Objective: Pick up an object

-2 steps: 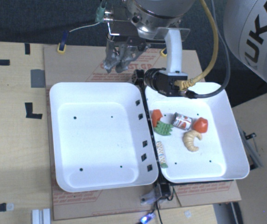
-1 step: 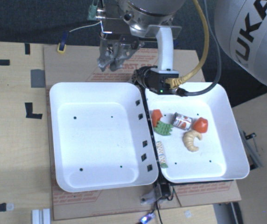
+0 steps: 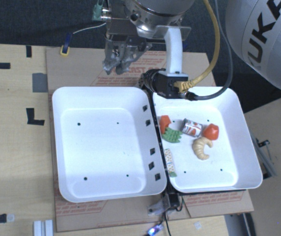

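My gripper [image 3: 119, 63] hangs high above the back edge of the left bin [image 3: 62, 102], its metal fingers pointing down with nothing visible between them. The right bin [image 3: 238, 132] holds the objects: an orange piece [image 3: 164, 122], a green leafy piece [image 3: 172, 135], a small can with a red and white label [image 3: 191, 128], a red tomato-like piece [image 3: 211, 131], a tan croissant [image 3: 202, 148] and a small pale patterned block [image 3: 169, 161] by the bin's left wall.
The two white bins sit side by side on brown cardboard [image 3: 76, 68] on the wooden bench. The large grey arm [image 3: 263, 28] fills the upper right. A blue and yellow clip [image 3: 65, 48] lies at the cardboard's back left corner.
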